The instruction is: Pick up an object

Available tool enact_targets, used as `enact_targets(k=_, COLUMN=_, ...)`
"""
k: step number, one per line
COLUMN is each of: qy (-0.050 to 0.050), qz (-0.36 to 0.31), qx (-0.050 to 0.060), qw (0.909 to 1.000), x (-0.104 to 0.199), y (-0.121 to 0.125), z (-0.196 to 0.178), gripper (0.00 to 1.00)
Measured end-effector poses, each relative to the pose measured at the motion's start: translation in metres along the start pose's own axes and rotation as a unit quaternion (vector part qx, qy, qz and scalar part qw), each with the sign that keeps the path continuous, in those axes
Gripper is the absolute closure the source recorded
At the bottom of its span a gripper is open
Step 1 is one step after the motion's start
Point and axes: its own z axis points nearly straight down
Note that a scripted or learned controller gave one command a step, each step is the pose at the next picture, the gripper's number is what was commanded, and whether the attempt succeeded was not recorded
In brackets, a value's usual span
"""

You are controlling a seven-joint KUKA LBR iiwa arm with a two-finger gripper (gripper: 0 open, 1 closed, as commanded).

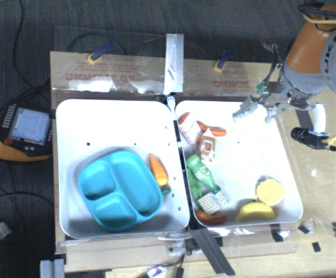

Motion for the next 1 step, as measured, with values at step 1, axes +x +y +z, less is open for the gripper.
enact_targets(k=1, qy=-0.001, qz=0.074, qx=0.000, qw=0.9972, x=0.0783, y=0.0200, z=0.0927, gripper=0.00)
